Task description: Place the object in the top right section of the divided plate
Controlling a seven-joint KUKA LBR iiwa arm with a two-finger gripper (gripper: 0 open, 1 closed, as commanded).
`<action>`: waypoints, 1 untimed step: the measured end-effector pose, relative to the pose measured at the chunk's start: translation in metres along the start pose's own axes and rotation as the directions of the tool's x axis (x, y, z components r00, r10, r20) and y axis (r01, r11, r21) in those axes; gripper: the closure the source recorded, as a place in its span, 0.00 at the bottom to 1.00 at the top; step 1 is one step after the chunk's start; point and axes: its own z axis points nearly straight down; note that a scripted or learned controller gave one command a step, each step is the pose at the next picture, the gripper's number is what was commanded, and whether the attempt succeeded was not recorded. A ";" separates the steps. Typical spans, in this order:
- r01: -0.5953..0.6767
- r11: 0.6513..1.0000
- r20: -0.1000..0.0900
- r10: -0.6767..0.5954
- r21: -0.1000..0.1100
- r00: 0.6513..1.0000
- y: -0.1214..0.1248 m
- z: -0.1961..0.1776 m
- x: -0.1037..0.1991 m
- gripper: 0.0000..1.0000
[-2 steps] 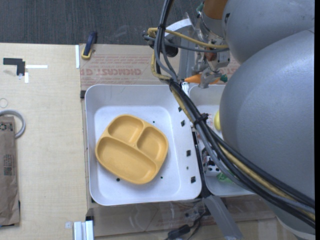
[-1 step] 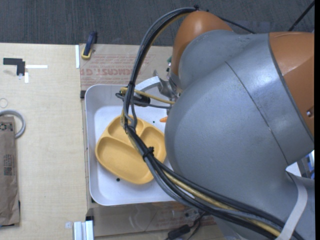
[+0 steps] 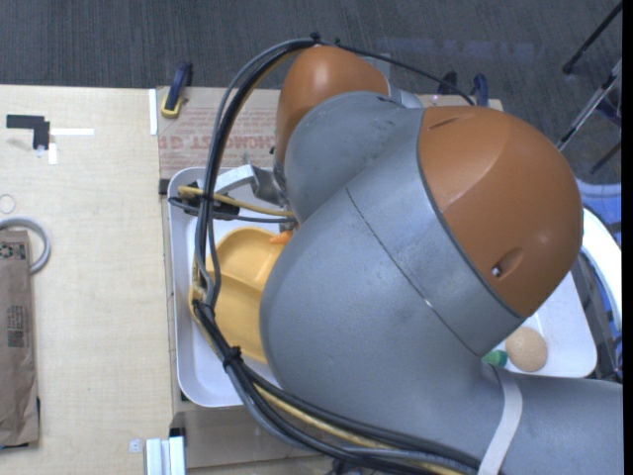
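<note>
The grey arm (image 3: 396, 295) with orange caps covers most of the left white bin (image 3: 198, 374). Beneath it lies the yellow divided plate (image 3: 237, 285). The claw's state cannot be told. A tan ball (image 3: 526, 350) rests in the right white bin (image 3: 564, 315).

Pale wooden bench (image 3: 89, 295) with white bin (image 3: 188, 364), brown paper packet (image 3: 17, 334) and cardboard sheet (image 3: 213, 127).

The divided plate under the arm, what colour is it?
Yellow; the divided plate shows in the camera view, mostly covered by the arm.
</note>
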 end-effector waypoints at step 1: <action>-0.002 1.000 0.019 0.002 -0.003 1.000 0.001 0.010 -0.006 0.00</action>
